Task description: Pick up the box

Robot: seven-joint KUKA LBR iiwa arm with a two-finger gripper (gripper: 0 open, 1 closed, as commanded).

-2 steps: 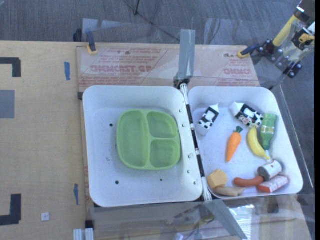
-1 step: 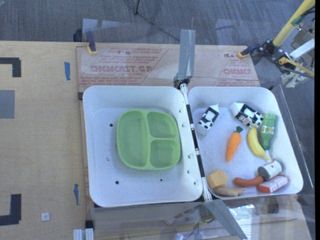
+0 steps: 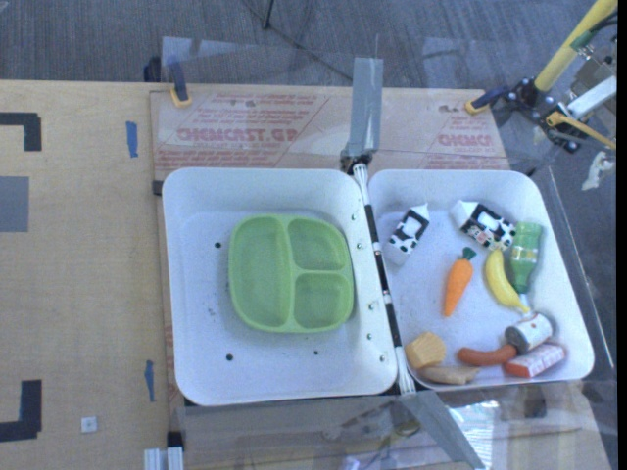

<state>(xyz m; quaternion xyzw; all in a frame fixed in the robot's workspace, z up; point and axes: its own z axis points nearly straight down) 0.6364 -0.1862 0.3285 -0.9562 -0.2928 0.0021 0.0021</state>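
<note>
A: Where does the box lie?
B: The red and white box [image 3: 537,360] lies flat in the near right corner of the right bin [image 3: 421,297], touching the small can [image 3: 527,332], just beside the sausage [image 3: 483,354]

A pale wooden tabletop [image 3: 78,292] carries two shallow white bins touching side by side, the left bin [image 3: 191,360] and the right bin [image 3: 558,262], both resting on a cardboard sheet [image 3: 240,130]; blue tape strips [image 3: 131,139] and black marks [image 3: 26,130] dot the wood
</note>
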